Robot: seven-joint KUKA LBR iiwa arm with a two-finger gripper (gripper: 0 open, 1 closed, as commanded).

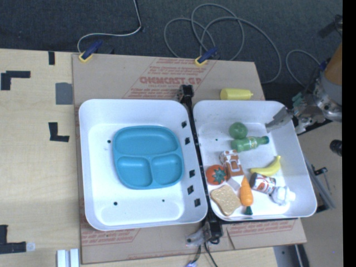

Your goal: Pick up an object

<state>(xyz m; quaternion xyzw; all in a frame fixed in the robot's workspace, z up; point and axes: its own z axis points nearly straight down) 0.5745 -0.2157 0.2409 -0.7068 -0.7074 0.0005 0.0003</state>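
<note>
The right bin (289, 149) holds several toy foods: a green apple (238, 129), a green bottle (249, 143) lying on its side, a banana (267, 166), a tomato (216, 174), a carrot (246, 191), a slice of bread (225, 199), a small brown-and-white carton (231, 161) and a red-labelled tube (267, 186). My gripper (289, 113) hangs over the bin's upper right rim, up and to the right of the bottle. Nothing shows between its fingers.
The left bin (94, 166) bears a blue divided plate (148, 156). A yellow toy (236, 94) lies on the cardboard just beyond the right bin. Cables loop over the dark floor at the back. The arm's body stands off the right edge.
</note>
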